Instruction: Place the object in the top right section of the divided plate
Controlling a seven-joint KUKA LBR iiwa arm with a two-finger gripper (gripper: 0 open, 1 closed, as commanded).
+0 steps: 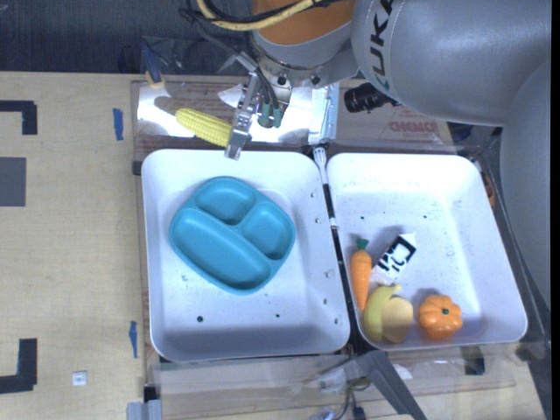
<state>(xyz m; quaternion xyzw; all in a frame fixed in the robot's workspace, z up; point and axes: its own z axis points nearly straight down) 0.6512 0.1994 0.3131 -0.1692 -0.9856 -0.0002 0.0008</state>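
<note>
a: where is the corn cob (203, 126)?
b: pinched at one end by the gripper (238, 138), beyond the left bin (166, 178).
a: risk?
b: end grip; may swing, missing the blue divided plate (232, 233).

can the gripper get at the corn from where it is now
Probably yes. The corn lies outside the bins, behind the left bin's far rim, with nothing on top of it. The gripper hangs right at the cob's right end, so only a short move is needed.
</note>
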